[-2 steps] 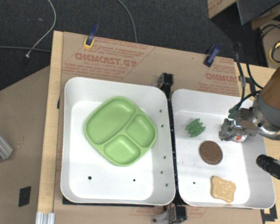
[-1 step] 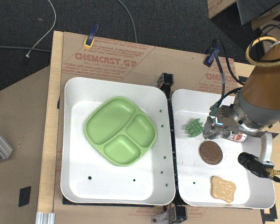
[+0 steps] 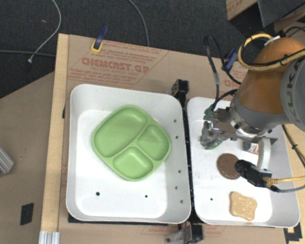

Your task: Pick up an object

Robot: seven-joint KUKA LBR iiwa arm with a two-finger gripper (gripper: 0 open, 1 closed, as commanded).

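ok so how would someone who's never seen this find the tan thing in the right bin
Look at the right bin of the two white bins, below the arm's gripper. Near its front edge lies the tan piece, flat and lumpy-edged like a biscuit. Its nearest neighbour, the brown disc, sits farther back and is darker and round.

bench: cardboard-topped | on it: left bin, right bin, side by side

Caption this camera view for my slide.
Gripper low in right bin near brown disc; green divided plate in left bin.
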